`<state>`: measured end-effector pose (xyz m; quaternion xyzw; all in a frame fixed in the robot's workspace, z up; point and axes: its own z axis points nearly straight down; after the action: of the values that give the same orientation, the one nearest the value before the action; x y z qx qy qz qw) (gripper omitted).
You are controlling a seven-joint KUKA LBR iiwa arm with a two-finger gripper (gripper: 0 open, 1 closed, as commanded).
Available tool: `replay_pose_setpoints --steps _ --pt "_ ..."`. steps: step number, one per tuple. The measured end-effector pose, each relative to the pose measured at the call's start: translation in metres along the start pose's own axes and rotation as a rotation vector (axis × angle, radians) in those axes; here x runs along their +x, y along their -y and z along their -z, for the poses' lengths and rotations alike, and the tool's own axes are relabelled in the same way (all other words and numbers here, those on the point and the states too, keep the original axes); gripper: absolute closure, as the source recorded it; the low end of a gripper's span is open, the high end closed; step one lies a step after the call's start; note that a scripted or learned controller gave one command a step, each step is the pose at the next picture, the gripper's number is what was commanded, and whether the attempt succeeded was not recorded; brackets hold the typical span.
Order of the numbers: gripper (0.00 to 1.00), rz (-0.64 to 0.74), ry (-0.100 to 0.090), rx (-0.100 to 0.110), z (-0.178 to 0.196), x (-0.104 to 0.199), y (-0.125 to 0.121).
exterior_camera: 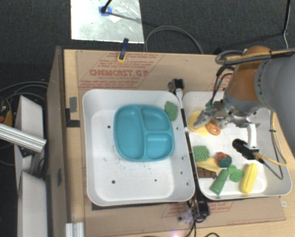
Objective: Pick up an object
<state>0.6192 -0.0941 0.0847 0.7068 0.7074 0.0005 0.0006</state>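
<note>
The pincer [204, 118] hangs low in the right bin [280, 184], perhaps touching the orange ring [214, 129] just beneath. Whether it grips, I cannot tell. The blue plate [142, 132] lies well left.

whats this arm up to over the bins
A grey arm reaches in over the right bin, its gripper low at the bin's upper left, by a yellow and orange piece. Whether it holds anything is unclear. Toy foods lie nearer the front: a yellow corn cob, a green piece and a bumpy green one. The left bin bears a blue divided plate.
</note>
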Motion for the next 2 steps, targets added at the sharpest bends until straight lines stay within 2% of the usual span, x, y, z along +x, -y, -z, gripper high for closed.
replay_pose_setpoints --steps 1,2 --pt "0.0 0.003 0.0 -0.002 0.0 -0.004 -0.012" --pt "0.0 0.005 0.0 -0.001 0.0 0.009 -0.012"
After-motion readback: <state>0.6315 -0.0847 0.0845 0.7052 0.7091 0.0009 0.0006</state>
